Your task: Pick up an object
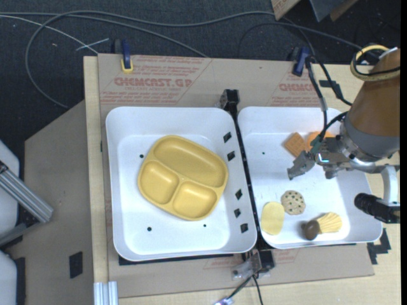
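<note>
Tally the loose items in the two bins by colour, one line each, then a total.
Yellow: 3, the divided tray, the oval slice, the shell-shaped piece
Orange: 1, the cracker
Speckled tan: 1, the cookie
Brown: 1, the lump
Total: 6

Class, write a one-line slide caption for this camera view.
Arm's tool hovers over right bin of toy food; yellow divided plate lies in left bin.

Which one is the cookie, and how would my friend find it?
Look in the right bin, toward its front edge. The cookie is the small round tan disc with dark specks, beside a pale yellow chip. Nothing else there is speckled.
</note>
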`<action>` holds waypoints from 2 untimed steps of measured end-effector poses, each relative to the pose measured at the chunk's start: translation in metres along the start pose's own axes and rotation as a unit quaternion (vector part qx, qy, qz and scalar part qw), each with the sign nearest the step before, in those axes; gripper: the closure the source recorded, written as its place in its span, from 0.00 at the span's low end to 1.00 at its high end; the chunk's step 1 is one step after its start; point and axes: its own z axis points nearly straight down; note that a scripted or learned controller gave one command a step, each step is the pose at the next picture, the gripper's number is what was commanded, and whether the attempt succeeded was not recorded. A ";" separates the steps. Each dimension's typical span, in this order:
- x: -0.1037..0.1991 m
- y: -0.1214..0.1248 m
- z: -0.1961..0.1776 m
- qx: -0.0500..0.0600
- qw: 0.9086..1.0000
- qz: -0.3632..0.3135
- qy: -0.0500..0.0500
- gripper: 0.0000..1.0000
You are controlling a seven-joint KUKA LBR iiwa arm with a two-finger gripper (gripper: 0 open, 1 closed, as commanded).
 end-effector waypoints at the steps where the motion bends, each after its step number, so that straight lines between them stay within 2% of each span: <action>1: -0.004 0.004 0.062 0.000 1.000 0.000 0.000 0.00; 2: 0.000 0.013 0.112 0.000 1.000 0.000 0.000 0.00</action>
